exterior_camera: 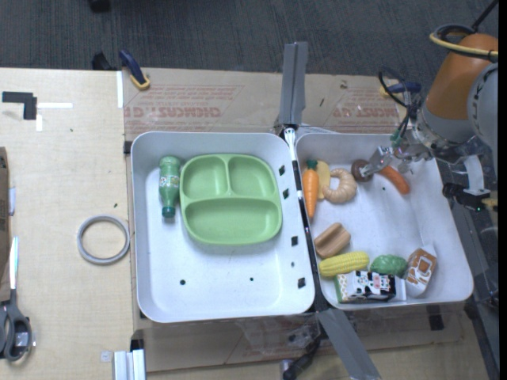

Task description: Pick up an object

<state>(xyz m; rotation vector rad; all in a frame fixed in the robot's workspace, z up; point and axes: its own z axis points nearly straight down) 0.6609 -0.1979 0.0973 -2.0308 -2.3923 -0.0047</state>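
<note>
Hovering over the right bin (444,212), gripper (386,158) (grip unclear) — sausage (394,180) just beside.

Orange sausage (395,180) at gripper (383,162)

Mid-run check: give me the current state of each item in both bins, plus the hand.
hand: low over the right bin's far side, by the sausage
green divided plate: flat in the left bin, right way up
green bottle: lying on its side left of the plate
carrot: lying by the divider
bagel: flat
sausage: lying down
hot dog: lying
corn: lying
milk carton: on its side
</note>
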